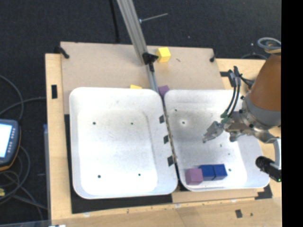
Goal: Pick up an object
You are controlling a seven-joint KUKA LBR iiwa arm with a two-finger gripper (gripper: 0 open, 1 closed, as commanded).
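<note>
1. On the table (109, 65) — two shallow white bins side by side: left bin (116, 141) and right bin (199, 108).
2. Near corner of the right bin — a purple block (193, 175) touching a blue block (213, 171) on its right; both lie flat on the bin floor against the front wall.
3. Over the middle of the right bin — the gripper (212, 131), reaching in from the right on the grey arm with the orange band (267, 86). Whether its fingers are spread or closed, cannot tell; nothing is seen between them. It is well apart from both blocks.
4. Behind the bins, on the bare board — a yellow block (164, 54) beside a slanting metal rail (135, 25); a small purple piece (163, 90) and a yellow sliver (136, 86) at the bins' far rims.
5. Off the table's left edge — a handheld screen unit (8, 143) with cables.
</note>
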